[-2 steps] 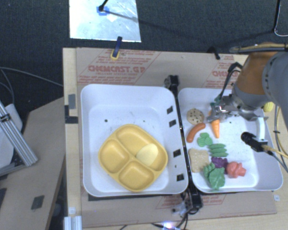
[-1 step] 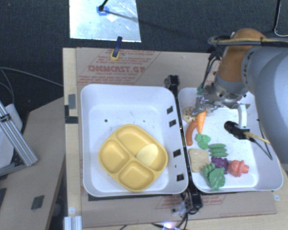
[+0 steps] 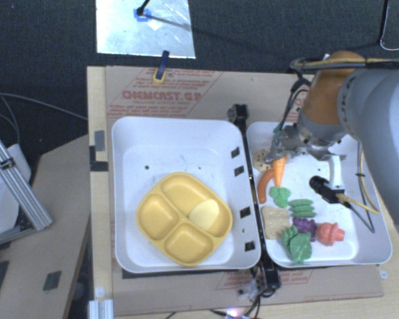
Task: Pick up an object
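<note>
Hovering in the right bin (image 3: 369,244), the pincer (image 3: 279,153) seems to touch the orange carrot (image 3: 277,170); its opening I cannot tell.

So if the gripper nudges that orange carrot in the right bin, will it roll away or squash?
The carrot looks like moulded toy plastic, so probably stiff and light. Its tapered, rounded body may pivot or roll when pushed. The gripper sits right at its thick end, and the green pieces beside its tip could stop it.
</note>
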Motion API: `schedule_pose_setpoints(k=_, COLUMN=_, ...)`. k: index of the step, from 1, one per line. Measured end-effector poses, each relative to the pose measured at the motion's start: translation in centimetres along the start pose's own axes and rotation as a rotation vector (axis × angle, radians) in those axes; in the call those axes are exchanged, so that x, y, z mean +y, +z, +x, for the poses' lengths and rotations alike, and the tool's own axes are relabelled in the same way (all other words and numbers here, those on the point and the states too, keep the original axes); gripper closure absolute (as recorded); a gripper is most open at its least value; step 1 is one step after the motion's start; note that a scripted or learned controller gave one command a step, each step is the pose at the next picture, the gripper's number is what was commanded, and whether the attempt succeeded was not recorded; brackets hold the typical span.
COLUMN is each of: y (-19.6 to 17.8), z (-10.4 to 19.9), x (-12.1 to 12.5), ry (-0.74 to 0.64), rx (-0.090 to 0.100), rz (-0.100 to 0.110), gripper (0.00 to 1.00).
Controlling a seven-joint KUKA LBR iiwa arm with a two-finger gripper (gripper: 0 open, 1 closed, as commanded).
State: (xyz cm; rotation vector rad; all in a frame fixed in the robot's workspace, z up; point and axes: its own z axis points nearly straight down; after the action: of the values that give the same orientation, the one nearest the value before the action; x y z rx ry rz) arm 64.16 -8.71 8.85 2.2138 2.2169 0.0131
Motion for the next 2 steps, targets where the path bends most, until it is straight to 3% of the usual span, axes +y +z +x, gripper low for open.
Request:
schedule_pose_setpoints(k=1, y=0.1, z=0.0, x=2.3, ry=0.000, rx=0.002, rz=0.048, gripper=1.00)
schedule_pose_setpoints(k=2, y=0.0, z=-0.1, x=0.0, ry=0.000, rx=0.000, rz=0.003, gripper=1.00)
